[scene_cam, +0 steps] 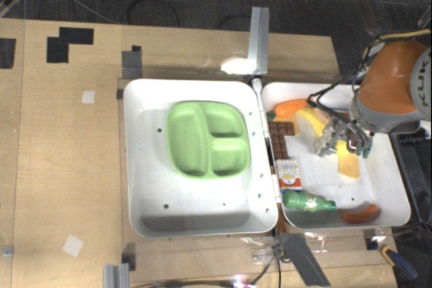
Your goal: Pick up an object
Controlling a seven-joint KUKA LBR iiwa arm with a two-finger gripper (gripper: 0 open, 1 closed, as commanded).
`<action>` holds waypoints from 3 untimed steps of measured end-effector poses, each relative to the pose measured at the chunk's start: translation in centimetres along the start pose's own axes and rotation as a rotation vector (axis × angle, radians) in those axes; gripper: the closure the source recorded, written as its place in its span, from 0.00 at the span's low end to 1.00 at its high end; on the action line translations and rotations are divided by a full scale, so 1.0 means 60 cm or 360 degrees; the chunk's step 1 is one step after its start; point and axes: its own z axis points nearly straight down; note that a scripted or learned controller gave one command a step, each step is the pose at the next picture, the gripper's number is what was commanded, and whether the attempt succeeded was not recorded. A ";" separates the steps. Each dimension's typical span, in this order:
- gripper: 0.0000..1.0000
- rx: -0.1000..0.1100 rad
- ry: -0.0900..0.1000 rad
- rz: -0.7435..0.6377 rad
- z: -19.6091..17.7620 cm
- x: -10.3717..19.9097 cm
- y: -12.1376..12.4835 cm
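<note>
Bench of pale wood, bearing two shallow white bins side by side. Left bin: holds one green divided tray, three compartments, lying near the middle of the bin floor, slightly toward the far side. Right bin: holds several small items. Along the far left, an orange carrot-shaped piece; just beside it, toward the arm, a yellow banana-shaped piece. Below the carrot, against the left wall, a brown chocolate-bar piece. Nearer the front, a small white and orange carton, just beside the same wall. At the front left, a green bottle lying on its side. At the front right, a reddish sausage-shaped piece, lying flat, apart from the bottle. Mid-bin, a pale yellow wedge. Arm: grey with an orange band, reaching in from the right over the right bin. Gripper: low over the middle of the right bin, between the banana piece and the yellow wedge, its tip just above the wedge's upper edge. Whether its jaws stand apart or together cannot be told, and nothing can be seen clamped in it. All items rest on the bin floors.
</note>
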 end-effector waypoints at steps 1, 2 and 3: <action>0.00 -0.0003 -0.0010 0.0198 -0.004 0.144 -0.011; 0.00 -0.0001 0.0003 0.0198 -0.006 -0.017 0.015; 0.00 -0.0003 -0.0008 0.0340 -0.002 0.050 0.034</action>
